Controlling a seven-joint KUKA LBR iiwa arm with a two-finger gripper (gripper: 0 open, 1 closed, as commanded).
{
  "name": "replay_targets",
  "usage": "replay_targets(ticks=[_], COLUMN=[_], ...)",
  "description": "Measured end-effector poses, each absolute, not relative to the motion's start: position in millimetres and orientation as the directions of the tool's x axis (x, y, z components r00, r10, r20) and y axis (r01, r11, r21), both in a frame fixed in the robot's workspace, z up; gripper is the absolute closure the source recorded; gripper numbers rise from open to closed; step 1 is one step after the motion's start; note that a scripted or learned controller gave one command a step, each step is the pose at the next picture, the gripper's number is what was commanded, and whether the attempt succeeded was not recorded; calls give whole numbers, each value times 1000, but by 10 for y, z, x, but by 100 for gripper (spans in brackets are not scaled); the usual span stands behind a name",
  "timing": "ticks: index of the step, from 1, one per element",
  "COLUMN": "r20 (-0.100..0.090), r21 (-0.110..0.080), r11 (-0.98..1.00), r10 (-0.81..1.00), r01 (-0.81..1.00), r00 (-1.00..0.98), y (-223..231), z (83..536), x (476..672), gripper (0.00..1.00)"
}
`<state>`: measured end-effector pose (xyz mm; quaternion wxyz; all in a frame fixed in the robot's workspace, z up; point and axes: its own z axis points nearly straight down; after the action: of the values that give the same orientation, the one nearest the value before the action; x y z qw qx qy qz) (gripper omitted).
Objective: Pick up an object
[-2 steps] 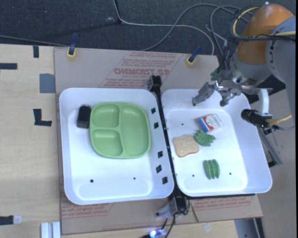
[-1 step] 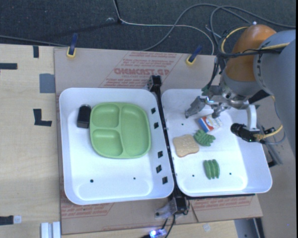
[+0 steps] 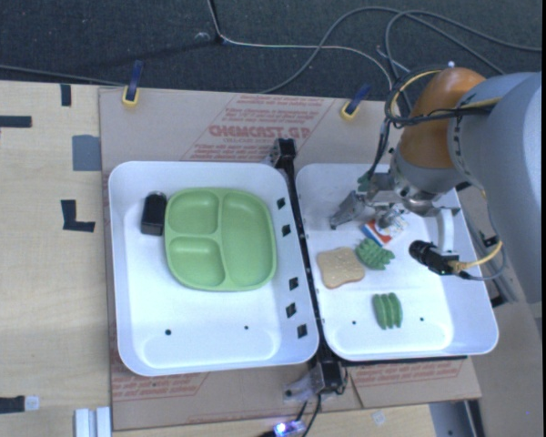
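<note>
Two shallow white bins sit side by side on a brown cardboard sheet [image 3: 255, 121] that covers the worktop [image 3: 36, 244]. The left bin [image 3: 136, 335] holds a light green divided plate [image 3: 220, 239] with three compartments, lying flat near the middle of the bin. Just left of the plate, touching or almost touching its rim, is a small black block [image 3: 153, 214].

The right bin [image 3: 464, 330] holds several small things. A tan slice of toy bread [image 3: 339, 267] lies close to the divider between the bins. Just right of it is a dark green leafy piece [image 3: 376, 255], and a small red, white and blue item [image 3: 375, 230] sits just beyond that, on the far side. Nearer the front edge of the bin, apart from the others, lies a green pod-shaped toy [image 3: 387, 310].

The grey arm with its orange band [image 3: 441, 107] reaches in from the right, over the far part of the right bin. The gripper [image 3: 369, 209] hangs low above the bin floor, just on the far side of the red, white and blue item and the leafy piece. Its grey jaws look spread apart, with one pointing left toward the divider, and nothing is seen between them.

Two yellow and blue clamps [image 3: 130, 89] pin the far edge of the cardboard, and cables [image 3: 282, 48] trail across the dark floor beyond.
</note>
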<state>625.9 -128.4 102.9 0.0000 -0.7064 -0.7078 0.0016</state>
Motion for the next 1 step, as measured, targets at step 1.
replay_targets(ticks=[1], r20=[-1], r21=[-1], r11=[3], r10=[1000], r01=[1000], r00=[-3], y=[-1274], z=[1154], x=[6268], gripper=[100])
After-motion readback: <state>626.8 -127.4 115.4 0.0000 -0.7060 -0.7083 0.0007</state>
